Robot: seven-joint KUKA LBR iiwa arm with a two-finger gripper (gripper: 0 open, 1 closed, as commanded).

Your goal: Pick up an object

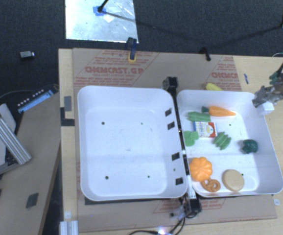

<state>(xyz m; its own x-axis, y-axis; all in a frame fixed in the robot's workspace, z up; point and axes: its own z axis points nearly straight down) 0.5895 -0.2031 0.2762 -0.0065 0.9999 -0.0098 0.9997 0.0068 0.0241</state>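
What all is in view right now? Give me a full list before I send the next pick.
left bin: 1, white, left half of bench
right bin: 1, white, beside the left bin
carrot: 1, orange, right bin, far side
pumpkin: 1, orange, right bin, near left
pretzel: 1, brown, right bin, near edge
round cookie: 1, tan, right of the pretzel
small box: 1, red, white and blue, right bin, middle
green vegetables: 3, around the small box
dark green piece: 1, right bin, right side
yellow piece: 1, on the bench behind the right bin
gripper: 1, grey, at the right bin's far right corner
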